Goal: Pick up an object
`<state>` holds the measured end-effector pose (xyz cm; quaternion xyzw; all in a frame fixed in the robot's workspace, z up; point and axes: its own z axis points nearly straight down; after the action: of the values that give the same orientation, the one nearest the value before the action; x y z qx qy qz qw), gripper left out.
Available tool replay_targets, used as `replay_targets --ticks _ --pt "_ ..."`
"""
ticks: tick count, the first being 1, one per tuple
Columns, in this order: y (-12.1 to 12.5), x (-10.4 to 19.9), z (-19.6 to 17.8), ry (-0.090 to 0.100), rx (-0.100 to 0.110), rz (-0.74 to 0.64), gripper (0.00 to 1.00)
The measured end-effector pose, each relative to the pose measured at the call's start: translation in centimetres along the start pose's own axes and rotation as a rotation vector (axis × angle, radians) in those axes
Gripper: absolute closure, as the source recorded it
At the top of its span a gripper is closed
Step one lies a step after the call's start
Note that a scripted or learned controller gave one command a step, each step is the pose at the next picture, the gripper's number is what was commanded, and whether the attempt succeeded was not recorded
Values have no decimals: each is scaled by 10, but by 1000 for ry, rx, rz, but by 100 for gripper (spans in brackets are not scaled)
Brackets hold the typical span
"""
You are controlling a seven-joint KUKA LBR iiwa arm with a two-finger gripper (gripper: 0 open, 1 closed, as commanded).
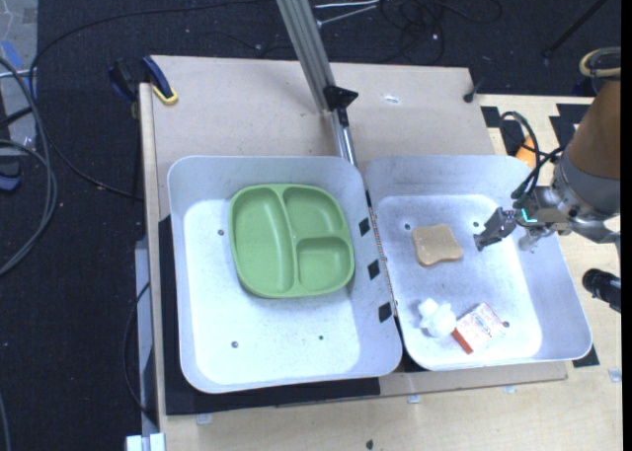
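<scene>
In the right bin [553, 311] lie a tan slice of toast [436, 244] near the middle, a small white crumpled object [434, 317] at the front, and a red-and-white box [479, 328] beside it. My gripper [509, 231] hangs over the bin's right side, just right of the toast and apart from it. It stands open, with nothing between its fingers. One dark finger [491, 232] points toward the toast.
The left bin [197, 340] holds a green divided plate [292, 240]. A slanted metal pole [308, 35] rises from the back between the two bins. Cables and a yellow-tipped tool [158, 82] lie at the bench's back left corner.
</scene>
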<state>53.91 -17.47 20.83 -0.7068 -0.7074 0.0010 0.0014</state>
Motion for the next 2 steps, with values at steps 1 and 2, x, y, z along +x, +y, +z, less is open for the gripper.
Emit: replay_targets --ticks 1,2 --pt "1 0 -1 -1 -3 0 0" --pt "-8 -5 48 0 2 2 0"
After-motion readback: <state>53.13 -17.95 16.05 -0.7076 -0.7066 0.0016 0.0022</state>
